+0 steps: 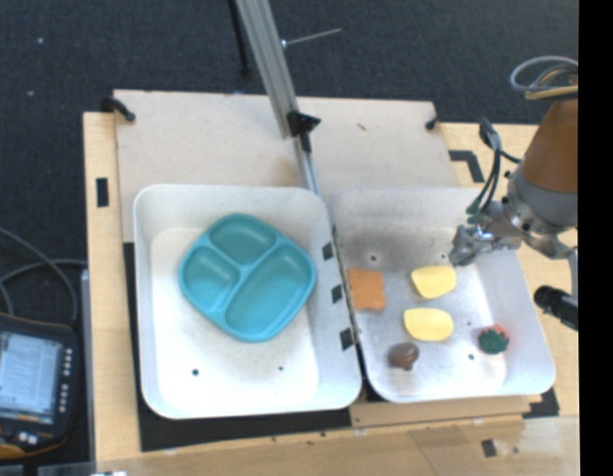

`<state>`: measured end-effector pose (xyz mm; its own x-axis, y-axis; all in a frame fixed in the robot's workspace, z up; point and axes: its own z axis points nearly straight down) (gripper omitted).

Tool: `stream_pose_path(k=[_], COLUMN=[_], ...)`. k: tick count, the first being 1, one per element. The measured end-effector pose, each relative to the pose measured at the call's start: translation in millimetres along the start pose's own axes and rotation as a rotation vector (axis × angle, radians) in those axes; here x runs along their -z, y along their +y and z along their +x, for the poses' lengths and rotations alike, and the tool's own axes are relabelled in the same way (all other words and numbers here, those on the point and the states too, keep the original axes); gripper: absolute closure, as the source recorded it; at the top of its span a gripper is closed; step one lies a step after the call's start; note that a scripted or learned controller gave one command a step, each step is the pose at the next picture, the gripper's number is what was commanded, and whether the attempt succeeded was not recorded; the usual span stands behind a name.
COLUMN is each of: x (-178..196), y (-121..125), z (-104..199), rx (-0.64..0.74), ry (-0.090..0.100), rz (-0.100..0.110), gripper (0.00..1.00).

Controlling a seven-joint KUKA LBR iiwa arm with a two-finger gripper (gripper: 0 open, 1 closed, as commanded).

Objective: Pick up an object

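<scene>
Five small objects lie in the right bin (525,365); gripper (463,246), finger state unclear, hovers near the far edge, best lowered squarely over the nearest yellow piece (433,283).

We saw dark carpet (108,38) around a pale wooden bench (103,296). A metal rail (267,48) slanted over it. At the lower left sat what seemed a handheld screen unit (24,380), with cables (19,266) nearby.
</scene>
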<state>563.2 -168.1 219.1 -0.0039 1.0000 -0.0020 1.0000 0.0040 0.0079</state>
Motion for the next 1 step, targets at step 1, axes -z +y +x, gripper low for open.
stream_pose_path(k=[1], x=[7.4], y=[13.8], z=[43.3], rx=[0.003], ry=[0.003], rz=[0.005], gripper=[1.0])
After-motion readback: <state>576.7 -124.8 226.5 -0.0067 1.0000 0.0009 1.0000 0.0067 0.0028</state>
